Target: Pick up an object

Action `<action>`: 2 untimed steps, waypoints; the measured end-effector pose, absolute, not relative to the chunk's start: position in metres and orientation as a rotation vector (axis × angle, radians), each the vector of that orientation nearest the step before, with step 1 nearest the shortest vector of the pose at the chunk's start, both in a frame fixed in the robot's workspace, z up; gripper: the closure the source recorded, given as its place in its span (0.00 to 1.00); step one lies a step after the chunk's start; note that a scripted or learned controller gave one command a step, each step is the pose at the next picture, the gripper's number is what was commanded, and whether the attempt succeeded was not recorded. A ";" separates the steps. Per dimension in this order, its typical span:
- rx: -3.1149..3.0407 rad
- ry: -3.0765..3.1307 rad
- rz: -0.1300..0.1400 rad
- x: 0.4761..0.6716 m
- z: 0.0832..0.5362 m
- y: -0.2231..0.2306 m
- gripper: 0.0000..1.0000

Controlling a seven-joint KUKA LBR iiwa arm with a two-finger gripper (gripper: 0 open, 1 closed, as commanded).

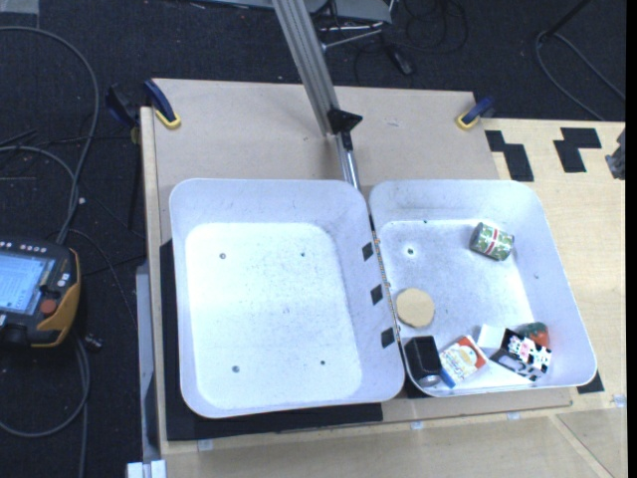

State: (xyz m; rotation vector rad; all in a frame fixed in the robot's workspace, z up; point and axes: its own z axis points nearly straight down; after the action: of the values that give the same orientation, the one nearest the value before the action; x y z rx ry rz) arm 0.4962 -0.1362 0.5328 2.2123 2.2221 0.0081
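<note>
The right bin (542, 229) holds several small objects. A green and white can (492, 240) lies on its side near the bin's far right. A tan round disc (415, 308) rests by the bin's left wall. Along the near edge sit a black box (423, 356), an orange and white packet (463, 358), and a black, white and red patterned item (525, 351). All of them lie loose on the bin floor, apart from one another or just touching at the near edge.
The left bin (269, 297) stands beside the right one on a wooden bench (398, 137). A slanted aluminium pole (309, 53) reaches down to the seam between the bins. Clamps (164, 110) hold the bench's far corners. A teach pendant (35, 289) lies on the floor at left.
</note>
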 end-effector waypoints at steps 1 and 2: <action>2.214 2.230 0.000 0.538 0.538 -0.062 1.00; 2.215 2.230 -0.001 0.574 0.537 0.013 1.00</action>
State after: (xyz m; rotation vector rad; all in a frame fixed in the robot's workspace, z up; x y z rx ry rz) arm 0.5742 0.0125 0.5372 2.2149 2.2297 -0.0009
